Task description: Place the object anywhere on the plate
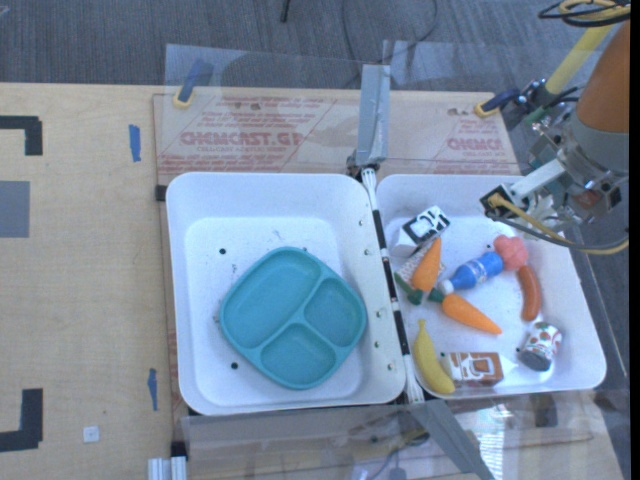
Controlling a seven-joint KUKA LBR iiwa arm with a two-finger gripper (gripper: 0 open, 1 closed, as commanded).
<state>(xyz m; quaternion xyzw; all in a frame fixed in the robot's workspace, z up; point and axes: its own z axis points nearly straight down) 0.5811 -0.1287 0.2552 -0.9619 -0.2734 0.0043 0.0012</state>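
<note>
Plate (262, 303), teal with three compartments, is sitting in the left bin (200, 203), turned at a slant and filling most of the floor. Right bin (470, 203) is holding all the loose items, so whichever one is the task's object is lying there, apart from the plate and across the divider between the bins. A black-and-white item (425, 225) is resting near the bin's upper left. Just below it an orange carrot (428, 265) is lying steeply tilted, close to the divider. A second carrot (470, 313) is lying lower, pointing toward the right. A blue bottle (478, 270) is lying on its side between the two carrots, with a pink item (510, 252) at its right end. A reddish sausage (529, 293) is curving downward beside the pink item. A small can (540, 346) is lying tipped near the lower right corner. A yellow banana (432, 361) is lying along the lower left edge, with a brown carton (475, 368) just beside it. Arm (610, 88) is reaching in from the right, and the gripper (572, 190) is hanging over the right bin's upper right corner, clear of every item. Gripper opening: cannot tell from this angle; nothing is showing in its grasp.
</note>
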